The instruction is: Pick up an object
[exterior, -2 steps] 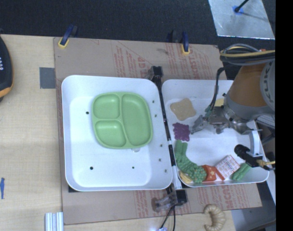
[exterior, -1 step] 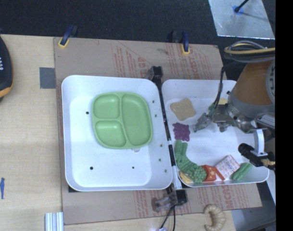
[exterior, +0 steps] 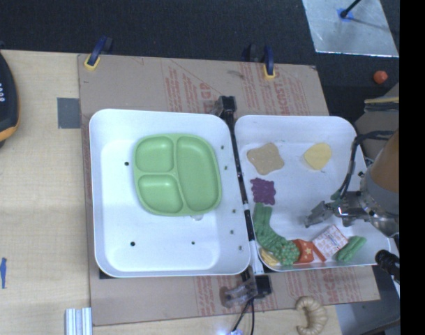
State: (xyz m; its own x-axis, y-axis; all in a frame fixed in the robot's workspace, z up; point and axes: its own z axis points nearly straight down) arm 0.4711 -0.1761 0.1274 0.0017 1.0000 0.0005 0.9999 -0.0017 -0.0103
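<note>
Tool (exterior: 322,215) sits low in the right bin (exterior: 296,125), fingers spread apart with nothing between them, just above a white packet (exterior: 330,241). Green divided plate (exterior: 177,174) lies in the left bin (exterior: 107,187); tan cookie (exterior: 266,158), yellow chip (exterior: 317,156) and purple grapes (exterior: 263,190) lie well apart from the tool.

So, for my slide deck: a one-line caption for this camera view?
Tool hovers over the right bin of toy foods, with a green divided plate in the left bin.

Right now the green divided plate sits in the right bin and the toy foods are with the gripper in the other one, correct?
Not quite. The camera view shows the green divided plate in the left bin. The toy foods lie in the right bin, where the gripper is.
</note>
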